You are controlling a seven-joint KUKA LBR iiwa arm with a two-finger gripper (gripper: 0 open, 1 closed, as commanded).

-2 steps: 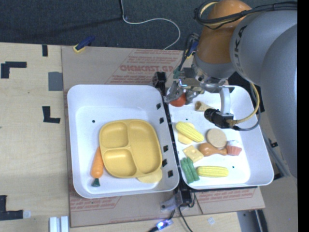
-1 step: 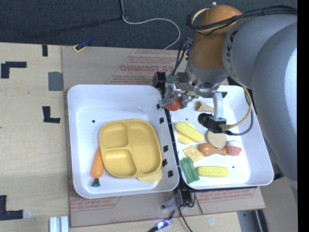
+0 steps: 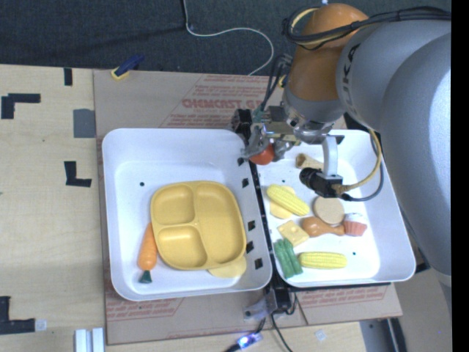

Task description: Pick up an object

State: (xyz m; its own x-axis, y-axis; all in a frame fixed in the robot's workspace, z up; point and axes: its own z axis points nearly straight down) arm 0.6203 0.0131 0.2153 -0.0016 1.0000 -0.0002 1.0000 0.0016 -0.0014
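Corn cobs (image 3: 323, 259) lie nearest in the right bin (image 3: 388, 266); past them, by its far-left wall, the gripper (image 3: 264, 149) seems clamped on a small red-orange piece (image 3: 263, 153). Grip looks marginal; lifting could drop it.

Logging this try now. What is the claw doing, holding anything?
Claw: low over the right bin's near-left corner, by a small red-orange item; open or shut cannot be told.

My counter (image 3: 44, 218) carries a printed cardboard sheet (image 3: 183, 97); on it sit two white bins, the left bin (image 3: 121, 196) and the right bin (image 3: 385, 233), side by side, touching.
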